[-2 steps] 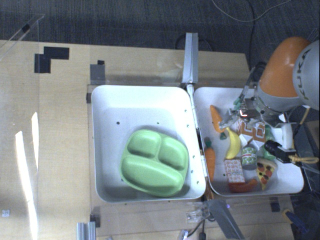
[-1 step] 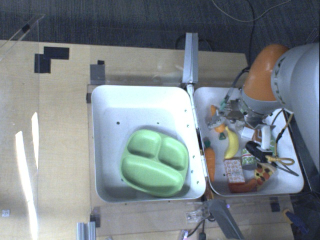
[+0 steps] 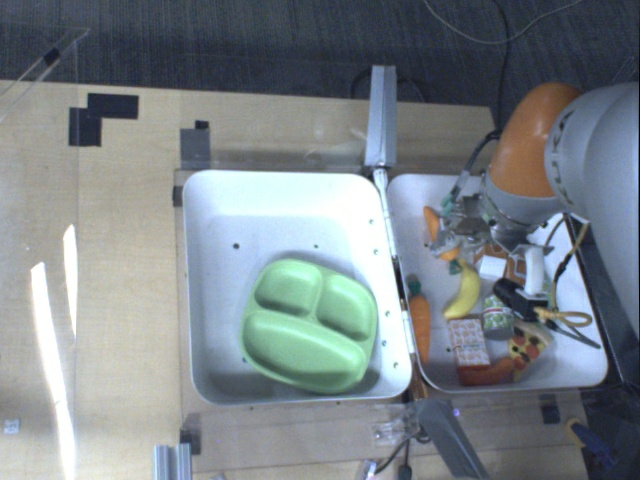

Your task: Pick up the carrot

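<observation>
The carrot (image 3: 420,328) is orange with a small green top. It lies lengthwise along the left wall of the right bin (image 3: 590,368), close to the bin's front corner. My gripper (image 3: 462,230) hangs over the back part of the same bin, above and to the right of the carrot and apart from it. A yellow banana (image 3: 463,293) lies between the two. The grey arm with its orange band (image 3: 530,153) hides the bin's back right part.
A green divided plate (image 3: 310,323) sits in the left bin (image 3: 215,208). The right bin also holds a small orange piece (image 3: 431,218) near the gripper, a patterned box (image 3: 467,340), a red item (image 3: 487,373) and several small packets and tools (image 3: 525,293).
</observation>
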`<act>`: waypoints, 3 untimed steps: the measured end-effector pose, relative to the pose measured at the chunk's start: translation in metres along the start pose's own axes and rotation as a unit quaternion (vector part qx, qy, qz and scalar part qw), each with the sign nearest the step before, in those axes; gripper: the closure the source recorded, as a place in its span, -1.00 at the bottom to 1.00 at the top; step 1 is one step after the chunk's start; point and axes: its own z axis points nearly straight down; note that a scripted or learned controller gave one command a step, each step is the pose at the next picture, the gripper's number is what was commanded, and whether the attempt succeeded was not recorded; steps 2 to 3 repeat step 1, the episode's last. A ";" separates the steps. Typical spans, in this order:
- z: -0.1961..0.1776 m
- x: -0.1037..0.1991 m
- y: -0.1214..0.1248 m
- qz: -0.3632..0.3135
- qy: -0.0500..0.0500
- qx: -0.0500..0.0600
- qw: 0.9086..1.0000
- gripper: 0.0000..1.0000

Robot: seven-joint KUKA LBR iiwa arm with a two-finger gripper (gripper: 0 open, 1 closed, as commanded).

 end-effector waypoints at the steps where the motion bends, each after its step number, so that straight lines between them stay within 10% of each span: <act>1: -0.070 0.059 -0.006 0.060 -0.001 0.001 0.998 1.00; 3: -0.070 0.059 -0.006 0.060 -0.001 0.001 0.998 1.00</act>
